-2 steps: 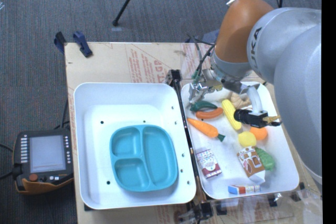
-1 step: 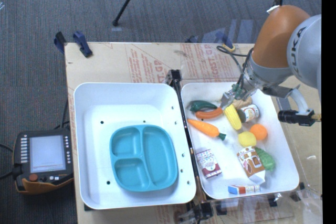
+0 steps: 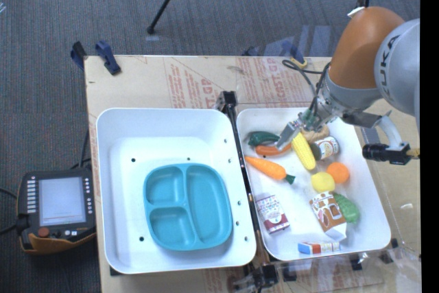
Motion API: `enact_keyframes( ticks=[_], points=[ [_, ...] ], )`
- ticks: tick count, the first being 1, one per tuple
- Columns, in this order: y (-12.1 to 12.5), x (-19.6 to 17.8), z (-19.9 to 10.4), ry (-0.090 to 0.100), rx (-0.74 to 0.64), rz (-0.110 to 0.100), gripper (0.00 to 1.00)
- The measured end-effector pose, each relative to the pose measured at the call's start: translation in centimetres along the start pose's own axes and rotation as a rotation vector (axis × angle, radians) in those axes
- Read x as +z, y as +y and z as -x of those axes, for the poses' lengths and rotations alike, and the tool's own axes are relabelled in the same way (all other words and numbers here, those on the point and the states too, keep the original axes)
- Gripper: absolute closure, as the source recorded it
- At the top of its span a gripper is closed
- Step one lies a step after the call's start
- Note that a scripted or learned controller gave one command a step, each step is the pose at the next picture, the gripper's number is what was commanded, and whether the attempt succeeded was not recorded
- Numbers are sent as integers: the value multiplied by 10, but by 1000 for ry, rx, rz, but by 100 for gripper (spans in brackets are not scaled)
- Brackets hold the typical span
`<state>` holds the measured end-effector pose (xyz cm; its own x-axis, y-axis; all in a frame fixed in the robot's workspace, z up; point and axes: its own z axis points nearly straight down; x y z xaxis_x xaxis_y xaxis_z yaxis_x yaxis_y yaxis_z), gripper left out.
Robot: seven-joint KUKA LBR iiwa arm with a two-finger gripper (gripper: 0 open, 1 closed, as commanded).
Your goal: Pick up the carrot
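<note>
Gripper [image 3: 288, 137] over right bin [image 3: 374, 206], fingers apart, nothing between them, carrot [image 3: 266, 167] just at its 7 o'clock

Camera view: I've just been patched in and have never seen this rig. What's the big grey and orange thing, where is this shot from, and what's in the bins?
The picture comes from one fixed camera above the bench, looking down at a slant. The grey and orange shape is a robot arm reaching in from the right; its gripper hangs low over the right bin, near the corn cob.

The carrot, orange with a green end, lies beside that bin's left wall, apart from the gripper. Around it are toy foods: a lemon, an orange, a small jar and a few small cartons. The left bin holds a blue divided plate. I cannot tell whether anything is gripped.
</note>
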<state>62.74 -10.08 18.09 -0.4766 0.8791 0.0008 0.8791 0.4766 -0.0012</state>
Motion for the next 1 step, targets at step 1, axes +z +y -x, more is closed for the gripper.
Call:
enact_keyframes(
  ticks=[1],
  points=[
    [-52, 95, -16, 2, 276, -4, 0]
  ],
)
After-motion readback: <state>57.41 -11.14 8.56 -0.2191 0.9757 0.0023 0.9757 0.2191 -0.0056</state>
